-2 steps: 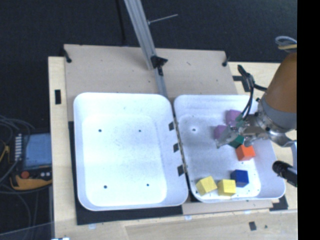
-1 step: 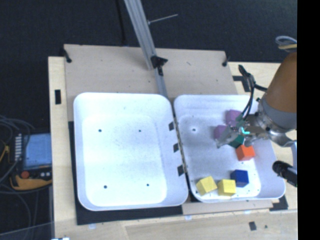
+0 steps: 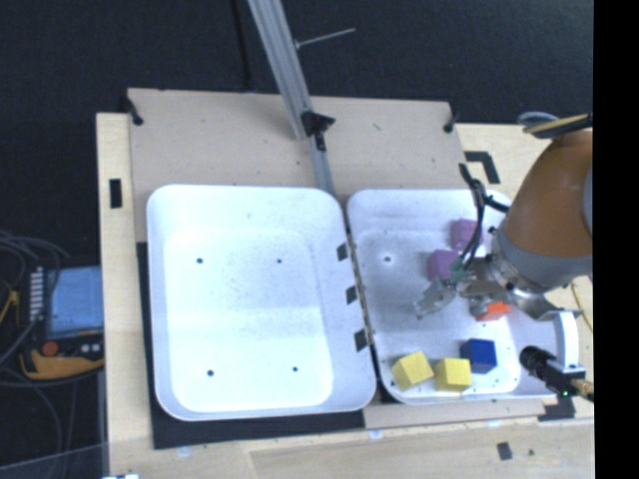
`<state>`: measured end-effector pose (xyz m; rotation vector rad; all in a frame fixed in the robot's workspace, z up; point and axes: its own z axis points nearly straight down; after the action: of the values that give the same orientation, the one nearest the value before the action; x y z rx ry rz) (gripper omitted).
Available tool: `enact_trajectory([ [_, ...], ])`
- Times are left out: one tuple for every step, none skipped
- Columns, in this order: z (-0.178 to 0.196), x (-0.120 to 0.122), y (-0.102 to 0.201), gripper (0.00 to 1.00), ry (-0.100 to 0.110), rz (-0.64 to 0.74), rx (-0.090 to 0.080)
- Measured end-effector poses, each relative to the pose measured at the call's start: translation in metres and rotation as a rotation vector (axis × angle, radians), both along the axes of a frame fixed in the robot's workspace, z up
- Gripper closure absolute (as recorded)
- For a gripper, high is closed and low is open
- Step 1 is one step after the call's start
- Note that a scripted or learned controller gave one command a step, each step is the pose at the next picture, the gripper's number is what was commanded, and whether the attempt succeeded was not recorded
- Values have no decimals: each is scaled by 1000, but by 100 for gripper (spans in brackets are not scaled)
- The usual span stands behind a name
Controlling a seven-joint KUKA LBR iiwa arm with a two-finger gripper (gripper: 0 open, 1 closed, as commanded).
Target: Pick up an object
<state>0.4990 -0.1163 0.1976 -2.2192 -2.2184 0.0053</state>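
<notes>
The right white bin [image 3: 394, 230] holds several small objects. Two purple pieces [image 3: 462, 233] [image 3: 441, 263] lie in its upper middle. A blue cube [image 3: 480, 353] and two yellow blocks [image 3: 412, 369] [image 3: 454, 372] sit along its near edge. A small orange piece [image 3: 493, 310] shows just under the wrist. My gripper [image 3: 446, 292] hangs low over the middle of this bin, just below the lower purple piece and left of the orange piece. The grey and orange arm [image 3: 549, 218] covers the bin's right side. Nothing can be seen held.
The left white bin [image 3: 250, 267] lies beside the right one. A slanted metal pole [image 3: 285, 58] rises from the back between the bins. A blue box with cables [image 3: 75, 307] sits off the bench at the left.
</notes>
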Motion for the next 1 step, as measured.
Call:
enact_trajectory([
  [-45,3,-7,0,-1,0,0],
])
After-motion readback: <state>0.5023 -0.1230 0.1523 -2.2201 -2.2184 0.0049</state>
